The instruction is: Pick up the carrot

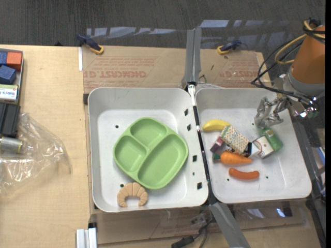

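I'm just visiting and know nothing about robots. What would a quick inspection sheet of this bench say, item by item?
Surface: two white bins side by side, left bin and right bin, on a cardboard-covered bench.
Job's things: carrot lies in the right bin, untouched, among other toy food.
Clutter: banana, sausage, patterned box and small carton around the carrot; green divided plate and croissant in the left bin.
Grippers: gripper hangs over the right bin's far right, above and right of the carrot, holding nothing.
Cables: dark and yellow cables loop beside the arm.
Surroundings: plastic bag and coloured blocks on the wooden table at left.
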Robot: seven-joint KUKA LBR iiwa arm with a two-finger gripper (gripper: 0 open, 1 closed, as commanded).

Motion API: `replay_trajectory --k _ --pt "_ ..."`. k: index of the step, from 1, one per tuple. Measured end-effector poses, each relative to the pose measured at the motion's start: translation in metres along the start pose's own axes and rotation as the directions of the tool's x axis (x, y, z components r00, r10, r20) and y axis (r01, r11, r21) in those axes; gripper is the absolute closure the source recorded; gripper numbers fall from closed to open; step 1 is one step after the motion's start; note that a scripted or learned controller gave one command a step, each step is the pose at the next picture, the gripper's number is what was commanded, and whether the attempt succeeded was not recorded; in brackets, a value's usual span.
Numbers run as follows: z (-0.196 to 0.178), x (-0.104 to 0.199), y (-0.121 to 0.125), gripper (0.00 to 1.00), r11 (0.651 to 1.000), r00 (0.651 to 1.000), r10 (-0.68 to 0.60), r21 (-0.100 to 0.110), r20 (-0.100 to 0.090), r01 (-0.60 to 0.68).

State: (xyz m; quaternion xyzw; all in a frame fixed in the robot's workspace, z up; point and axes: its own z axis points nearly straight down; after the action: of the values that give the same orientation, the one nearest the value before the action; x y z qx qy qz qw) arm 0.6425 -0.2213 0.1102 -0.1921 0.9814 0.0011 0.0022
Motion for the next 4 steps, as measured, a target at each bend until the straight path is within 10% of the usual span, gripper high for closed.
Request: replay_trajectory --k 2,4 --pt "0.0189 -0.0173 -0.0061 1.00 0.778 0.778 -0.628 0.000 0.001 0.628" --pt "0.0187 -0.0187 -0.0041 1.00 0.171 0.171 -0.985 0.001 0.006 0.985"
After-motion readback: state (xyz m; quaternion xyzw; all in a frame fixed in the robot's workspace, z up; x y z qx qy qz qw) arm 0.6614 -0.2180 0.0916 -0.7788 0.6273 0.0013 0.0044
